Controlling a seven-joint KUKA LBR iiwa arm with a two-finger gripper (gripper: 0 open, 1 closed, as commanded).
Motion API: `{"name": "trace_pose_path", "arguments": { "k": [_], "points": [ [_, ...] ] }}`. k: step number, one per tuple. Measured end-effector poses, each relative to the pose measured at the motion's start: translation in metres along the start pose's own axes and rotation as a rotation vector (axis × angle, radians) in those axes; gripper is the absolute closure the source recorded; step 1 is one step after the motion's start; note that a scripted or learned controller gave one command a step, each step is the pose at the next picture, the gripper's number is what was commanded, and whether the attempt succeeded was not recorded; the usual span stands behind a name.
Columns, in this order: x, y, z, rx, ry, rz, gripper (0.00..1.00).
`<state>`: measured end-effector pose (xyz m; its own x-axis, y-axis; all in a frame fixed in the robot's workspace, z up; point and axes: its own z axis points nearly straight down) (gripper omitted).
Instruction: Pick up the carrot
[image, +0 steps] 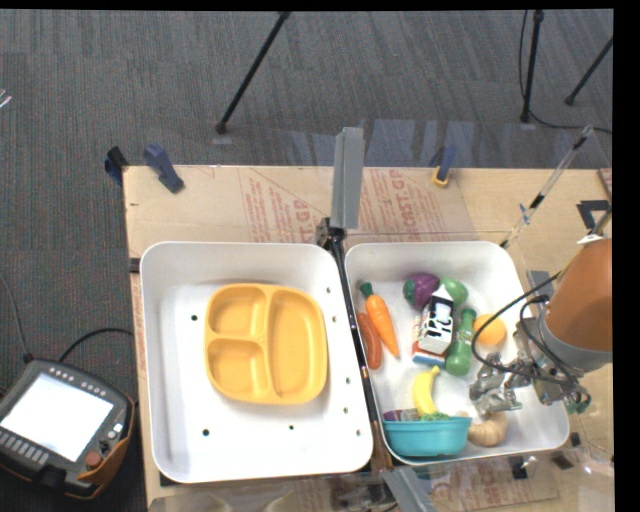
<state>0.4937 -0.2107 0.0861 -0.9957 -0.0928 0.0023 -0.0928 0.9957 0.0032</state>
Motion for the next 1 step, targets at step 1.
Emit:
{"name": "trace_pose_path", "arguments": {
  "k": [1],
  "points": [
    [-0.0178,-0.0034,-0.1368,0.007,-0.016,0.174,1.0]
  ]
}}
